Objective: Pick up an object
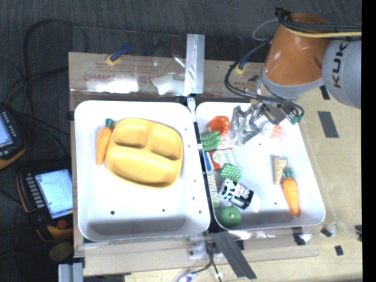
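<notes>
Two carrots (103,144) (291,195), one yellow tray (144,151).

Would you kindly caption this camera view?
Pincer hovers in the right bin; yellow tray fills the left bin.

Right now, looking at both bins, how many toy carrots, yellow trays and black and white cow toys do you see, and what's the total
Toy carrots: 2, one in the left bin beside the tray, one in the right bin
Yellow trays: 1, in the left bin
Black and white cow toys: 1, in the right bin
Total: 4
</notes>
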Robot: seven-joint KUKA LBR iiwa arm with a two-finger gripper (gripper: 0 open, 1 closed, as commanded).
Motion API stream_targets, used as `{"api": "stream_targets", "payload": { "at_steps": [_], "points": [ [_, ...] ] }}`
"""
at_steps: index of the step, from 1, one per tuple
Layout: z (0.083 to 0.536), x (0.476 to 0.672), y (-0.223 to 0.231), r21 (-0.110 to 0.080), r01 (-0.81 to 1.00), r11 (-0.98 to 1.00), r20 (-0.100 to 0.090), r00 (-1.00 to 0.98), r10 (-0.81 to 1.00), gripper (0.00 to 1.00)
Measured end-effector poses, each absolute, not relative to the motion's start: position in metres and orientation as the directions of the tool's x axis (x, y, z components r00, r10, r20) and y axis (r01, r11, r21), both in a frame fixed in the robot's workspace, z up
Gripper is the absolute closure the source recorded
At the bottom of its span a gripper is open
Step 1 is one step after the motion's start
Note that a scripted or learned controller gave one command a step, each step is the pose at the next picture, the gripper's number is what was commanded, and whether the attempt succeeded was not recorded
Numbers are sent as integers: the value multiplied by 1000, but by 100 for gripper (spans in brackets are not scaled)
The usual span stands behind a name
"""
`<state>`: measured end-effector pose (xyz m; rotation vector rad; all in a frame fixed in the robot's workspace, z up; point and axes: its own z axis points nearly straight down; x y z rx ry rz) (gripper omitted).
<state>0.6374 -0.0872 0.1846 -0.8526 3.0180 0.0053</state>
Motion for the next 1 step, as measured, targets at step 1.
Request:
{"api": "stream_targets", "payload": {
  "at_steps": [1],
  "points": [
    [185,669,-36,1,-574,819,-5,-819,-574,100]
  ]
}}
